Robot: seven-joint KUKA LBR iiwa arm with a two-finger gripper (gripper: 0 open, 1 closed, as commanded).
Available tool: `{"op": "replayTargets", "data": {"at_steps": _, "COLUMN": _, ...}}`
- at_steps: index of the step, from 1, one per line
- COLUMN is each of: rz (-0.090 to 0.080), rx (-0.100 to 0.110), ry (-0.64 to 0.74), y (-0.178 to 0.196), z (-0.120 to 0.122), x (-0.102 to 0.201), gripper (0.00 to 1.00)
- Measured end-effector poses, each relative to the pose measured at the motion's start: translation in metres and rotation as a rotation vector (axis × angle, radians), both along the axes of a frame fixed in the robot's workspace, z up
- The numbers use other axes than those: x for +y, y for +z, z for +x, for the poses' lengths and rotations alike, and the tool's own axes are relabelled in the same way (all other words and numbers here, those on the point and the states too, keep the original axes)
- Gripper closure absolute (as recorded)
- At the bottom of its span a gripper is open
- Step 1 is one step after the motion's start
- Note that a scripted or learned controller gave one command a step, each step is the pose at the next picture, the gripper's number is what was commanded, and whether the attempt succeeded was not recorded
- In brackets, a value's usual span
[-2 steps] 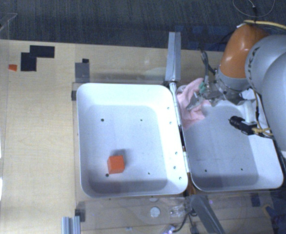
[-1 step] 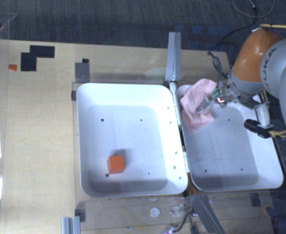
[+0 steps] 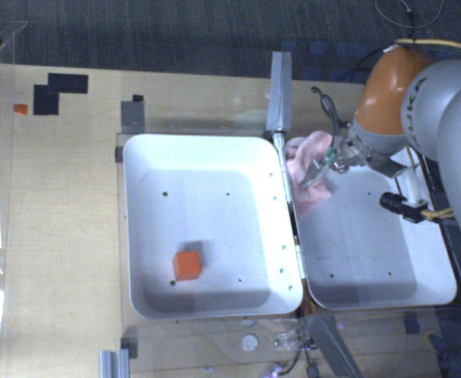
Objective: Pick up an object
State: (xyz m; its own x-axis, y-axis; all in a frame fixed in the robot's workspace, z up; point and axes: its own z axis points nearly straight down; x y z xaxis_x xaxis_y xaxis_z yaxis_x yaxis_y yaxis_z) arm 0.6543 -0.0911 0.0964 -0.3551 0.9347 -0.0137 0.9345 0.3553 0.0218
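My jaws sit low over the pink cloth (image 3: 307, 170), which lies crumpled in the far left corner of the right bin (image 3: 372, 250). It is soft and rumpled, pale pink with darker folds. It is bunched against the wall where the two bins meet and reaches up to the rim there. My jaws are down among its folds, and from this slant I cannot tell whether they are open or closed, or whether any cloth is caught in them.

My arm (image 3: 443, 109) comes in from the right, smooth grey with a glossy, rounded orange band (image 3: 386, 93), and it covers the far right corner of that bin. Part of the cloth is hidden under my wrist.

Both bins are shallow, white and matte, with rounded corners and a few small dark dots on their floors. In the left bin (image 3: 203, 172) a small orange block (image 3: 187, 265), blocky and flat-faced, rests near the front left corner, well apart from the cloth.

The bench (image 3: 57, 235) is pale wood. Flat black stepped shapes (image 3: 57, 91) lie at its far left.
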Motion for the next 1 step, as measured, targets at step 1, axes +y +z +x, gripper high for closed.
{"op": "replayTargets", "data": {"at_steps": 1, "rz": 0.0, "rx": -0.004, "ry": 0.038, "y": 0.0006, "z": -0.0233, "x": -0.0001, "gripper": 0.0}}
